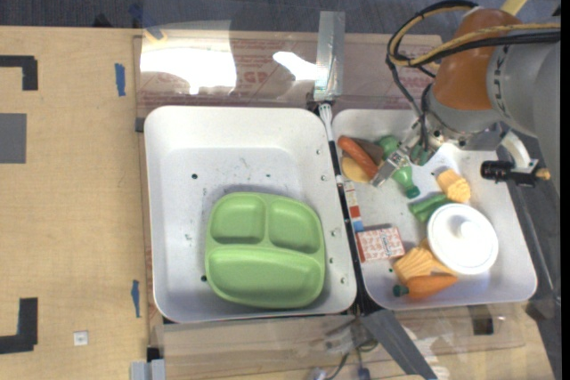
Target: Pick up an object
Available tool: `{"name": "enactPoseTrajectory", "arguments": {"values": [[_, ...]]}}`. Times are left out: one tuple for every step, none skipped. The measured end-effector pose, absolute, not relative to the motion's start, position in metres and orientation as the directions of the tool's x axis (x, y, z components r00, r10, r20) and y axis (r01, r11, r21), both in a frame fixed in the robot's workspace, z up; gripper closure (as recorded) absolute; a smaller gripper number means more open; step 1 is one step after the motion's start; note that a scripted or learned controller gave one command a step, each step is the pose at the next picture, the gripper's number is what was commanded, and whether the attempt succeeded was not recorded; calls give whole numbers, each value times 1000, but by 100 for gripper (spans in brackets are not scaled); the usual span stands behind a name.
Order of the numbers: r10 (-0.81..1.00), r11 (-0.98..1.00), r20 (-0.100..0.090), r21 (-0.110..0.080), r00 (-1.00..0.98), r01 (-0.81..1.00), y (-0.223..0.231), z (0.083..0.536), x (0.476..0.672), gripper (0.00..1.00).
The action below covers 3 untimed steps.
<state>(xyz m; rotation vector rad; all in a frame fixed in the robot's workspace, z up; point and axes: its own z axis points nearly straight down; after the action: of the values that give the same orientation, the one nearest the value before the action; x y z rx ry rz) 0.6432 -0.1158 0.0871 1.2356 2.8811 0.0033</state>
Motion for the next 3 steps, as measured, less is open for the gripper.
{"name": "enactPoseTrajectory", "arguments": {"values": [[722, 691, -14, 8, -691, 722, -116, 101, 646, 100], [905, 424, 2, -12, -424, 905, -105, 89, 655, 100], [975, 223, -2, 4, -223, 975, -102, 145, 668, 100]]}}
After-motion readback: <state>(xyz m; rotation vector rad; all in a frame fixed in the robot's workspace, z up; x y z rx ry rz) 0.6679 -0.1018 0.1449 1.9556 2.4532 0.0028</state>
